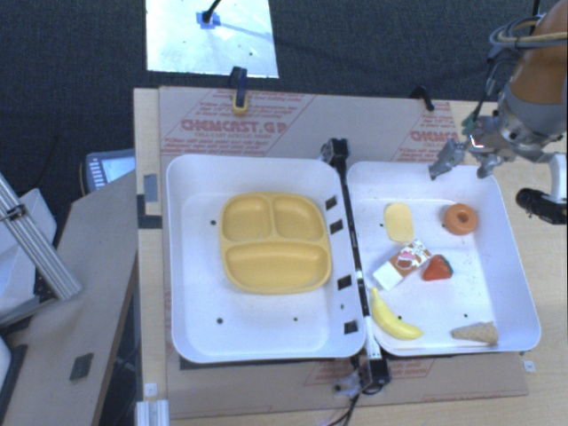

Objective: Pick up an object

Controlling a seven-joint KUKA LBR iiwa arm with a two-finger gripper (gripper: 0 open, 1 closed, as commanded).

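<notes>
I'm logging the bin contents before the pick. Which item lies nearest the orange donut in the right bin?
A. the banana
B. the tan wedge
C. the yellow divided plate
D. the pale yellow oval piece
D: the pale yellow oval piece lies just left of the orange donut, closer than anything else.

Yellow three-compartment plastic tray [273, 254] in white bin [191, 264]. Orange ring-shaped donut toy [460, 219], yellow banana [391, 318], red wedge [437, 269], possibly a strawberry. Tan crust-like piece [475, 332].

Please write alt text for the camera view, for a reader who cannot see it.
A gripper, fingers apart, hangs over the right bin's far edge above a doughnut, banana and other toy foods. The left bin holds a yellow divided plate.
</notes>
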